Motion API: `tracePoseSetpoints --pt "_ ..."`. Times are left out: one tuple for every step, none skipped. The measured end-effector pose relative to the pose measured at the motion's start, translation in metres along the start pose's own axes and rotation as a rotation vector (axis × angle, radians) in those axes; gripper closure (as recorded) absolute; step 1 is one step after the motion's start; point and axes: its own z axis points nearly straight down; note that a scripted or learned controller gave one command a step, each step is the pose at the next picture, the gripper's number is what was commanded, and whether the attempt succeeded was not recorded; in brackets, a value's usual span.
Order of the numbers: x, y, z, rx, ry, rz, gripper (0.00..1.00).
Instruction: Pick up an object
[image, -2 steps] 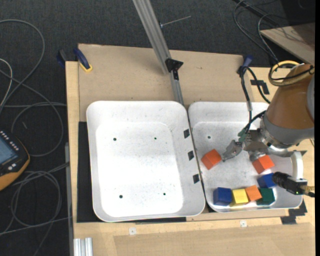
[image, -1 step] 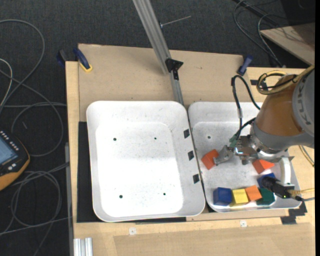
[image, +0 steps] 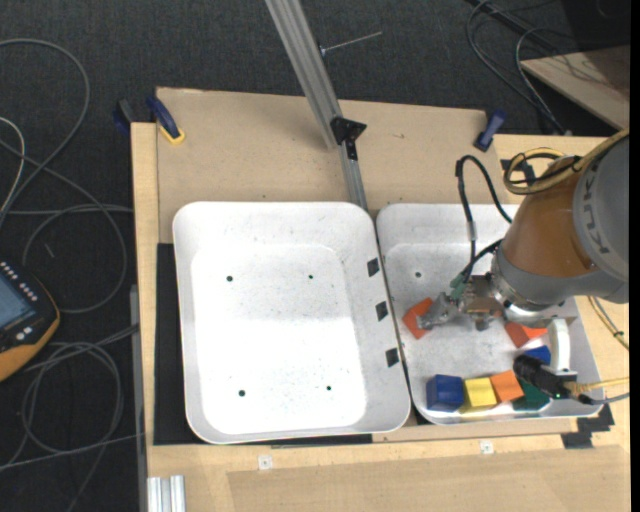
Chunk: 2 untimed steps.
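One orange block lies in the right bin, touching the claw at its 9 o'clock; whether the claw grips it cannot be told.

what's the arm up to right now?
The KUKA arm is reaching into the right bin, with its claw low beside an orange block. I can't tell whether the block is actually grasped. Other blocks sit along the bin's near edge: a blue one, a yellow one, another orange one and something green. The left bin isn't being worked on.
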Motion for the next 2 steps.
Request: tracePoseSetpoints --pt "-0.001 0.003 -0.014 -0.012 -0.004 0.002 1.0" --pt "-0.005 0.014 -0.064 -0.003 -0.011 0.002 1.0"
